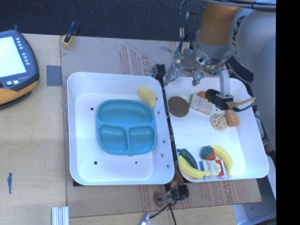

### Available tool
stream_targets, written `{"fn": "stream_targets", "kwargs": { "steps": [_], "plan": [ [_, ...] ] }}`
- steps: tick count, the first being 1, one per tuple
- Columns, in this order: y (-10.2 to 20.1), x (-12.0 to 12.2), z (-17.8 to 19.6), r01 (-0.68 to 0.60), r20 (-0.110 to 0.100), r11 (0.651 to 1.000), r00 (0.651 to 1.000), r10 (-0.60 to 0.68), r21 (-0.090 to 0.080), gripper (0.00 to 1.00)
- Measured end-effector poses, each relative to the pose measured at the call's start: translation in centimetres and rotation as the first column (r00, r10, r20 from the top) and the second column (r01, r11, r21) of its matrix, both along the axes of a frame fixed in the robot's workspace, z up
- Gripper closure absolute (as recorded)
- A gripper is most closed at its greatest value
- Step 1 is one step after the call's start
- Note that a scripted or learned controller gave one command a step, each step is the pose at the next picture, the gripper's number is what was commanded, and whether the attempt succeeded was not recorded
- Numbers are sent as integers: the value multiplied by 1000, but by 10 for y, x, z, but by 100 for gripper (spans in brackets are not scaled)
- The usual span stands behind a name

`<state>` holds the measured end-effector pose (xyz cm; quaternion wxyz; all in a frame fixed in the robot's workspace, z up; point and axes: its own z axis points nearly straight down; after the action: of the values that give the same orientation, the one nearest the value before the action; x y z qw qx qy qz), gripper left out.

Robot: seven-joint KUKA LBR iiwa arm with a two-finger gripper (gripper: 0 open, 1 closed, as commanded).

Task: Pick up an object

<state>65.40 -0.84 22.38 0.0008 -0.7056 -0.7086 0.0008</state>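
Note:
My gripper hangs over the back edge of the right bin, close to the wall shared with the left bin. Just in front of it lie a brown round disc and a speckled white square. A round cookie and an orange piece sit further right. At the bin's front lie two bananas, a green vegetable and a small red and white box. The left bin holds a blue divided plate and a yellow lemon.
A handheld control tablet rests on the bench at far left. A blue and yellow clip sits behind the left bin. A clamp stands at the front between the bins. The arm's grey body looms over the right bin's back right.

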Motion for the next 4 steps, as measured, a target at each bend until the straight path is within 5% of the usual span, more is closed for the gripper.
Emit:
{"fn": "stream_targets", "kwargs": {
  "steps": [1, 2, 3, 4],
  "plan": [
    [0, 0, 10, -3, -2, 1000, 1000, 3, 0, 100],
    [-63, -10, -32, 0, -2, 1000, 1000, 0, -2, 100],
    [-63, -10, -32, 0, -2, 1000, 1000, 0, -2, 0],
    [-45, 3, 29, 0, 1, 1000, 1000, 0, 0, 0]
  ]
}}
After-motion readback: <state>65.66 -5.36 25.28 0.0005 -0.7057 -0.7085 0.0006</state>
